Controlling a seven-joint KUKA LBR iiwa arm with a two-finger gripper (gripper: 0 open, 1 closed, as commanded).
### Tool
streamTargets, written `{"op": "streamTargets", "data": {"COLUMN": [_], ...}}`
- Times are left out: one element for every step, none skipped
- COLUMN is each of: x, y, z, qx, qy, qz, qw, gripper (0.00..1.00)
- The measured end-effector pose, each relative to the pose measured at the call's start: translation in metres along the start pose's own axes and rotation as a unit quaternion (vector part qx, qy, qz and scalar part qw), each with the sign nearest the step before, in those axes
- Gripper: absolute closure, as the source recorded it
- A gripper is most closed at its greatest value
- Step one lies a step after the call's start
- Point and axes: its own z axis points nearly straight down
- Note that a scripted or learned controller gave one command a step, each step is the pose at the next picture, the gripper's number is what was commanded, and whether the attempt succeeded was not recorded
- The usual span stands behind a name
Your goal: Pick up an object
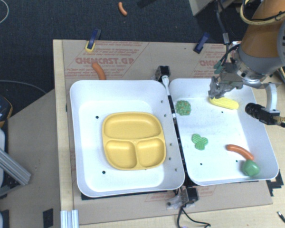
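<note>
My gripper (220, 91) hangs over the back of the right bin (213, 172), its tips at the left end of a yellow banana-like piece (226, 103) lying there. The same bin holds a round green piece (183, 108) near its left wall, a green leafy piece (199, 141) in the middle, an orange-red sausage (239, 151) toward the front right, and a green pepper-like piece (250, 168) in the front right corner. The angle hides the gap between the gripper's tips.
The left bin (85, 127) holds a yellow three-compartment plate (133, 139). An orange sausage (99, 71) lies on the bench board behind the left bin. Another orange piece (122, 8) lies on the dark floor beyond. Blue clamps (92, 41) sit on the board's back edge.
</note>
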Motion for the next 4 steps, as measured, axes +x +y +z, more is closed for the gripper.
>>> {"op": "streamTargets", "data": {"x": [0.005, 0.002, 0.003, -0.01], "y": [-0.007, -0.009, -0.006, -0.008], "z": [0.002, 0.018, 0.001, 0.003], "qx": [0.003, 0.003, 0.0, 0.001], "qy": [0.0, 0.0, -0.001, -0.001], "qz": [0.001, 0.002, 0.002, 0.003], "qw": [1.0, 1.0, 1.0, 1.0], "gripper": [1.0, 1.0, 1.0, 1.0]}}
